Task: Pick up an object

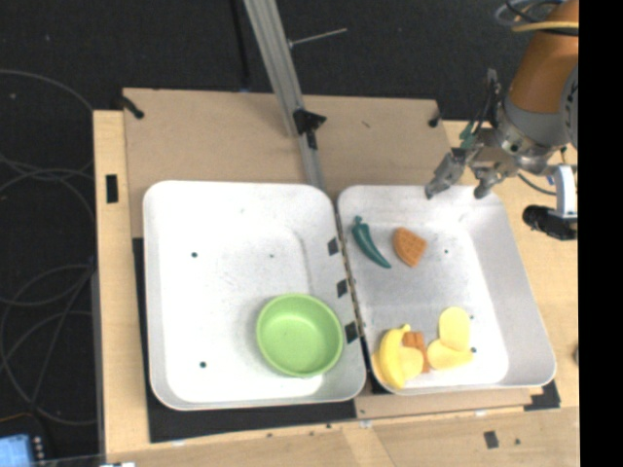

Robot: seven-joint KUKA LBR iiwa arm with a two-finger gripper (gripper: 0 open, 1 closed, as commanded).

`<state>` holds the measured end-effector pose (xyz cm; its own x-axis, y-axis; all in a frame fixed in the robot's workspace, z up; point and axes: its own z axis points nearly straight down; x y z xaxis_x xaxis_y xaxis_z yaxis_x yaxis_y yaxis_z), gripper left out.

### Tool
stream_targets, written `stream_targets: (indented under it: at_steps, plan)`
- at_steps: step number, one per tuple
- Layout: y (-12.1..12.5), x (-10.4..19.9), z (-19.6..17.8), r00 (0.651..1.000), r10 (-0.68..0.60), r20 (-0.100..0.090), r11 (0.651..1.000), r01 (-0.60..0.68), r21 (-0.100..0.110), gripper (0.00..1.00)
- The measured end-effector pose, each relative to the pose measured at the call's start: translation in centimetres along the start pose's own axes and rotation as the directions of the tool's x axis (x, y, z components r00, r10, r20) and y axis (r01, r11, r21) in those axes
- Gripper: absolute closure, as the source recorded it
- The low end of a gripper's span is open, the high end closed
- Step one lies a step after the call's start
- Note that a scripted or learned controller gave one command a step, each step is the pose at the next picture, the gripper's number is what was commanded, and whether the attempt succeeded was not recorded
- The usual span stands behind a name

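Overhead, the gripper [454, 189] hangs with its fingers apart and nothing between them, over the far edge of the right bin [487, 261]. The orange piece [410, 247] lies nearest, toward the bin's middle; the green pepper [369, 241] lies just beyond it.

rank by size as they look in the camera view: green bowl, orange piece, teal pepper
1. green bowl, clearly largest
2. orange piece and teal pepper: too close to rank; the pepper is longer but thinner

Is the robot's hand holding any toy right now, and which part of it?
No, nothing. The hand is open, with nothing between its fingers, above the right bin's far edge.
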<state>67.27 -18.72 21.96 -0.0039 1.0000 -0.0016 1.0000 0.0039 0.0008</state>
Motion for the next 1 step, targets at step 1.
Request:
stream_targets:
  at_steps: [1]
  plan:
    - [-0.02, -0.08, -0.01, 1.0, 0.0, 0.002, 1.0, 0.0, 0.001, 0.0]
